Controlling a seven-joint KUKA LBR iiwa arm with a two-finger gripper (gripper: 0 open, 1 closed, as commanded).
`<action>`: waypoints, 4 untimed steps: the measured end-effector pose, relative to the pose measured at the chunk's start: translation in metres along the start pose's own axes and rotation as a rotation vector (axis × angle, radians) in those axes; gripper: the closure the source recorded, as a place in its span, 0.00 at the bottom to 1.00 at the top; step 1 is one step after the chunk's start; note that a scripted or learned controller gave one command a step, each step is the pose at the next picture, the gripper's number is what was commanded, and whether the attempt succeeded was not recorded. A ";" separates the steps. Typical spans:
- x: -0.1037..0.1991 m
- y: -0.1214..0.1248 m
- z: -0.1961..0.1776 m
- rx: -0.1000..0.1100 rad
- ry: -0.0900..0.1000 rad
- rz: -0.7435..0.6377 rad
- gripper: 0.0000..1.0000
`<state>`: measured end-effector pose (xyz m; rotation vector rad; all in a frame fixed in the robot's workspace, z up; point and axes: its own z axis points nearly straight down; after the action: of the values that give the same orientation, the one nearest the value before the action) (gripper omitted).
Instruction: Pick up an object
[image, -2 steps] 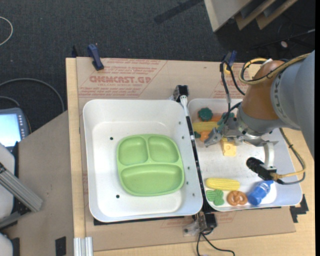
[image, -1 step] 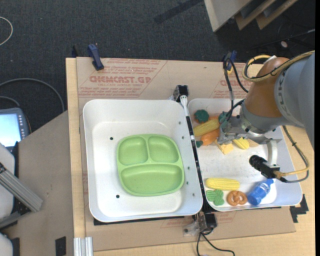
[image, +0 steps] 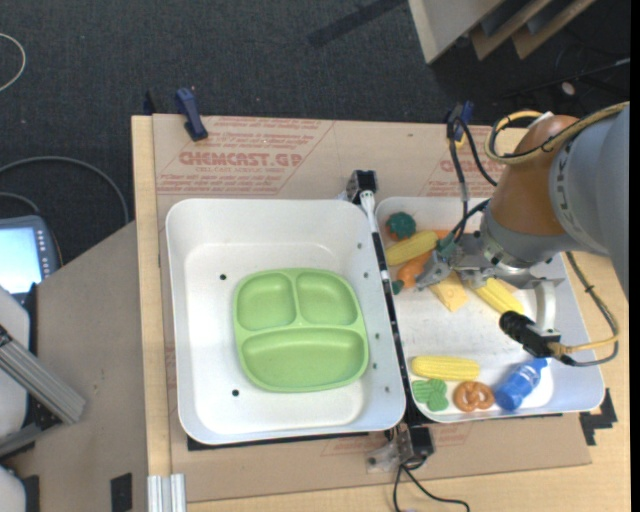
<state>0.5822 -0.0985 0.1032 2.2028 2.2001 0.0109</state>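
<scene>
Gripper (image: 443, 262) low in the right bin (image: 580, 390), near that bin's upper left part, among a cluster of toy food. Arm reaches in from the right, orange band above the wrist. Finger state: cannot tell, the wrist body and clutter mask the tips.

Nearest candidates: corn cob (image: 410, 247) just left of the gripper, long axis running left-down to right-up across the bin; orange carrot-like piece (image: 412, 272) under and beside it, close to the divider between bins; yellow cheese wedge (image: 453, 296) just below the gripper; yellow banana-like piece (image: 499, 296) to the lower right, partly under the wrist. Teal item (image: 401, 222) sits at the bin's top left corner, beyond the corn.

Well apart, along the bin's near edge: second corn cob (image: 445, 368) lying roughly crosswise, green leafy piece (image: 431, 393), pretzel (image: 473, 397), blue bottle (image: 519, 385).

Left bin (image: 190, 300) holds a green divided plate (image: 299, 330).

Judgement: nothing visibly between the fingers, so pick not yet secured. Likely target is the upper corn cob or the wedge. The corn lies leftward of the gripper, so a closure across its short axis suits best.
</scene>
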 end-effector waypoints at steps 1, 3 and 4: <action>-0.081 0.020 0.021 0.022 0.010 0.004 0.00; -0.115 0.082 0.024 0.044 0.028 -0.005 0.00; -0.032 0.025 0.020 0.030 0.020 -0.006 0.00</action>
<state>0.6080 -0.1304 0.0845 2.2206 2.2324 -0.0005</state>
